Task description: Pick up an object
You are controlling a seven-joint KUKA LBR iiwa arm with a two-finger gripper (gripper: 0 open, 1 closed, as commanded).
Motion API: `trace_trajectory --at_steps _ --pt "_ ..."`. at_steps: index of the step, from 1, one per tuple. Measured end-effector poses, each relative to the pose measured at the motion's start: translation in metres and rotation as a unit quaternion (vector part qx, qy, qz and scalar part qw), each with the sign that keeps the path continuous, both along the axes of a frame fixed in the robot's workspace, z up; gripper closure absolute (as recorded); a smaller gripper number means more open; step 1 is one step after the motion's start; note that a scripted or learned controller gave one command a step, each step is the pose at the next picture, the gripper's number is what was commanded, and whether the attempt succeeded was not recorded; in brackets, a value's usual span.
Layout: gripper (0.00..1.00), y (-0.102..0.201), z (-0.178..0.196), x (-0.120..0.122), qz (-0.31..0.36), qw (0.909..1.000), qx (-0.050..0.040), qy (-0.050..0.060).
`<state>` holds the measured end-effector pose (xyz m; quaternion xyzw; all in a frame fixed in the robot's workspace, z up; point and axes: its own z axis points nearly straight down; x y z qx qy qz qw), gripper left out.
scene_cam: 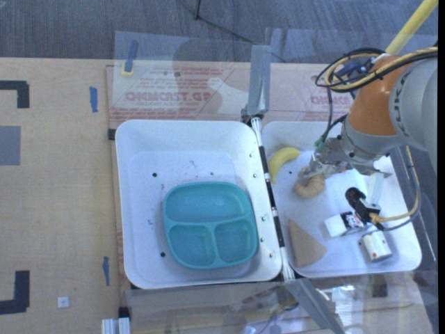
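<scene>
Hovering end effector (318, 167) above lumpy tan object (310, 185).

- The bench (55, 221) looks like pale wood, matt, with a faint grain.
- Both bins, left bin (132, 186) and right bin (403, 256), look like white plastic, smooth with a dull sheen; the left one's floor is speckled with dark specks.
- The teal tray (208, 225) looks like smooth moulded plastic, softly glossy.
- The arm (417, 110) has a grey matt casing, and its orange band (372, 103) shines a little.
- The banana (281, 160) has a smooth yellow skin.
- The tan lump (310, 184) looks rough and matt.
- The brown wedge (306, 244) looks matt, like cardboard or cork.
- The floor (69, 12) is grey, ribbed carpet.
</scene>
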<state>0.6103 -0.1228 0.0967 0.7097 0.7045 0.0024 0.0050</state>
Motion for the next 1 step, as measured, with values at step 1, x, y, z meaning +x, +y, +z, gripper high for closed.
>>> trace_trajectory --at_steps 1 --pt "1.0 0.0617 0.1101 0.0075 -0.031 0.9995 0.0018 0.007"
